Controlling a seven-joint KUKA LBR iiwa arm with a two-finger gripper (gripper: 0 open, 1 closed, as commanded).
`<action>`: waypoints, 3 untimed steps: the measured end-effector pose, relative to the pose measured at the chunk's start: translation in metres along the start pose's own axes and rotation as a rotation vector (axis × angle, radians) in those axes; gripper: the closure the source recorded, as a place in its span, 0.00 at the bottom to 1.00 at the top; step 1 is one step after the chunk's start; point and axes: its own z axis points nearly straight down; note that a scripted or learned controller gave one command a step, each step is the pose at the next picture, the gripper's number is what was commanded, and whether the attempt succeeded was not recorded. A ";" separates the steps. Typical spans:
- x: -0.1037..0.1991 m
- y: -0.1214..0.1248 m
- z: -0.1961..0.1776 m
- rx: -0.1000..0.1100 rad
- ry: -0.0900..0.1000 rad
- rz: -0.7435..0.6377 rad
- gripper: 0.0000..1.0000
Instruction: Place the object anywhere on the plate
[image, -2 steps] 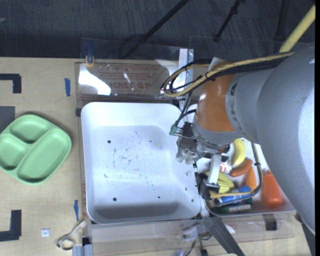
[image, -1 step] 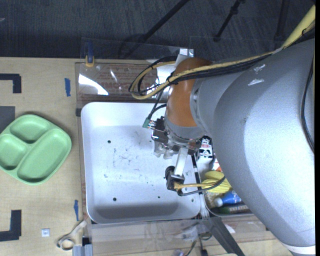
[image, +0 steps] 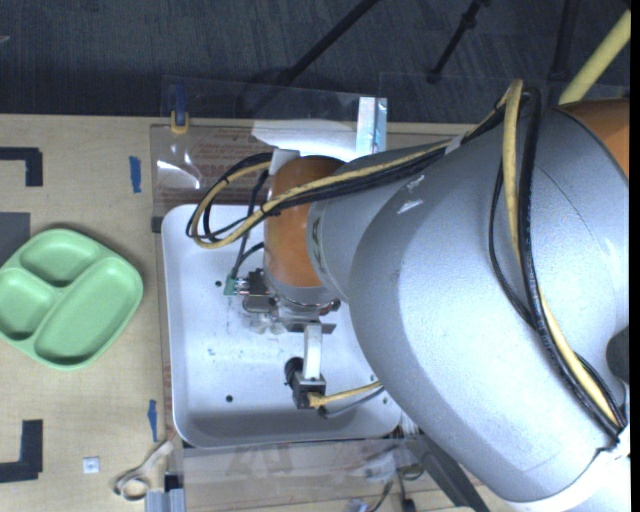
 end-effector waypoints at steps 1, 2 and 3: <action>0.002 0.073 -0.016 0.004 0.000 -0.526 1.00; -0.078 0.065 -0.117 0.004 0.000 -0.436 1.00; -0.032 0.080 -0.075 0.004 0.000 -0.420 1.00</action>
